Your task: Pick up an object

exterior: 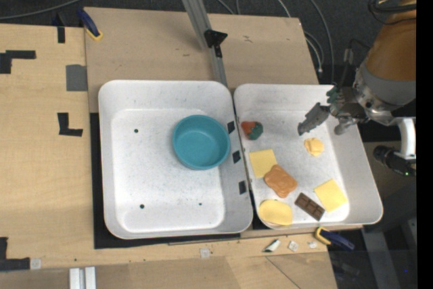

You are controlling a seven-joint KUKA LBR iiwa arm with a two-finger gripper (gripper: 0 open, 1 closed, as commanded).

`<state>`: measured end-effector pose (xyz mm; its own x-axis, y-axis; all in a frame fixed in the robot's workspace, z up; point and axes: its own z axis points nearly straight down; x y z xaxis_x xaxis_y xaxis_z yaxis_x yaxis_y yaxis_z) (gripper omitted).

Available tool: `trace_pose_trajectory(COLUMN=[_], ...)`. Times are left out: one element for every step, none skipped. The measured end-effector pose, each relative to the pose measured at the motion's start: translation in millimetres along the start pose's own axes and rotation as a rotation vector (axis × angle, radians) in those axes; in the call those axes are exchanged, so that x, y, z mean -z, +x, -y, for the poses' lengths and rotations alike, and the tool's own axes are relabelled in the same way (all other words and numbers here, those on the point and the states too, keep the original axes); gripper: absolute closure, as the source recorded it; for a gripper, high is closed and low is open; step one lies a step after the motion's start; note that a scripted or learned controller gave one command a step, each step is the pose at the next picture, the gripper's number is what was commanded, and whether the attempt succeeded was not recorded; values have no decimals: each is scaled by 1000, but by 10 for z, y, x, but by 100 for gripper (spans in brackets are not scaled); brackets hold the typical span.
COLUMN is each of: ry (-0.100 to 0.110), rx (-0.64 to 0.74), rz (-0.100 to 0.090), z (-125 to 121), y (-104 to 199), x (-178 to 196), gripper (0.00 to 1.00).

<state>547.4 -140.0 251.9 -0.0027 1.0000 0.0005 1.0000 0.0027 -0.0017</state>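
The arm (396, 57) is cut off by the frame's right edge, so its upper links go unseen. At the gripper (312, 122), the dark fingers merge into one blurred shape. Just below the jaws, a small yellow piece (314, 145) is too small to identify.

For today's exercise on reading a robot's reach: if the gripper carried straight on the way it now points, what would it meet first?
The gripper points down and to the view's left over the right bin. Going on, it would probably meet bare bin floor first, short of the red-and-green piece. Its height is hard to judge.
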Motion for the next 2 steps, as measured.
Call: trace_pose_trajectory(ry=[0, 6], rx=[0, -1], rz=[0, -1], z=[0, 17], y=[-1, 81], x=[1, -618], gripper=[0, 0])
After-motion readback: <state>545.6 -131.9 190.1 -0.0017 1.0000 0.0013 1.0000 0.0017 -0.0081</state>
